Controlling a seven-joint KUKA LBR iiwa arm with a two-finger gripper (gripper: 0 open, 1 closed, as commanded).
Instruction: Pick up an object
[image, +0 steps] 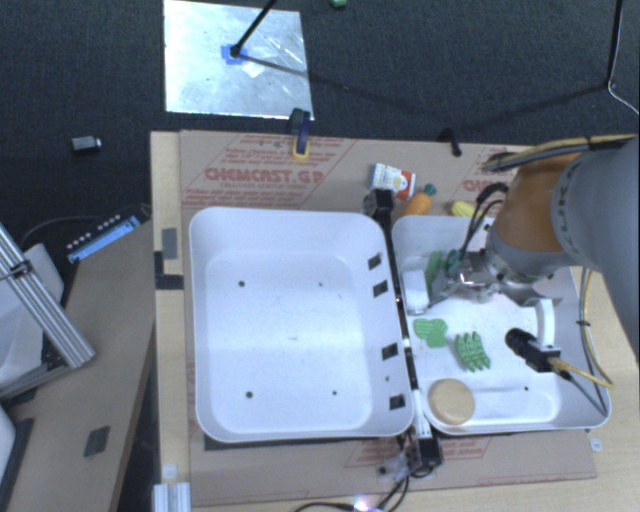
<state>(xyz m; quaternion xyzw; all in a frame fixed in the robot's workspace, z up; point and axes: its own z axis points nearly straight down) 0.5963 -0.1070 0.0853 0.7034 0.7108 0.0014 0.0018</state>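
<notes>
Seemingly hand (448, 272) low in right bin (500, 405) | touching green piece (435, 266)

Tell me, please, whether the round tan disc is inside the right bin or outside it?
Inside: the tan disc lies on the right bin's floor, near its front left corner.

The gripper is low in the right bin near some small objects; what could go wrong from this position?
The gripper sits at the right white bin's left wall, so it may scrape that wall. The green ridged toy and flat green piece lie close together; a grasp could nudge both and close on neither.
</notes>
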